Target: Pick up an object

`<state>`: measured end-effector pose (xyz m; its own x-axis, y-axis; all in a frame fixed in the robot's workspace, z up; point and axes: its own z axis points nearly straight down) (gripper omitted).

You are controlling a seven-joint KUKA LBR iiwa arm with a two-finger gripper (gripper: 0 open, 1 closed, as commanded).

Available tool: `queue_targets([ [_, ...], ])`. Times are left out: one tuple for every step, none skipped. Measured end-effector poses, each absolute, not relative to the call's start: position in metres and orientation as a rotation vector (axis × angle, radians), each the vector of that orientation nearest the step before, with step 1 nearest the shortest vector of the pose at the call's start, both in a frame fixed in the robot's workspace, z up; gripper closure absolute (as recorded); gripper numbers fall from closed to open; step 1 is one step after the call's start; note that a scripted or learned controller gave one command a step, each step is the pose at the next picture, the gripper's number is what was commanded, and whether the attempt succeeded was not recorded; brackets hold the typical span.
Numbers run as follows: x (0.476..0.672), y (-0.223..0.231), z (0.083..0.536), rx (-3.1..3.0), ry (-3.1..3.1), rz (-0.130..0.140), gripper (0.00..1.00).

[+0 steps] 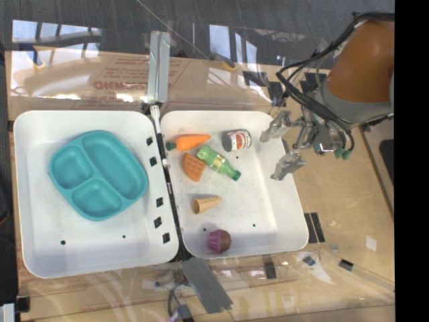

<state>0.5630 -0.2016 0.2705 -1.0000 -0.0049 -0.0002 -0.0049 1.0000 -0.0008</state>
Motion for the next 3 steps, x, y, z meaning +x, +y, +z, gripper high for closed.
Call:
queue_targets([
  [0.506,-0.18,0.166,-0.065,3.149,0.005,0.0],
  [0.537,-0.124,0.106,0.301,3.132,0.003,0.0],
  [0.539,-0.123,0.117,0.289,3.13,0.001,1.0],
])
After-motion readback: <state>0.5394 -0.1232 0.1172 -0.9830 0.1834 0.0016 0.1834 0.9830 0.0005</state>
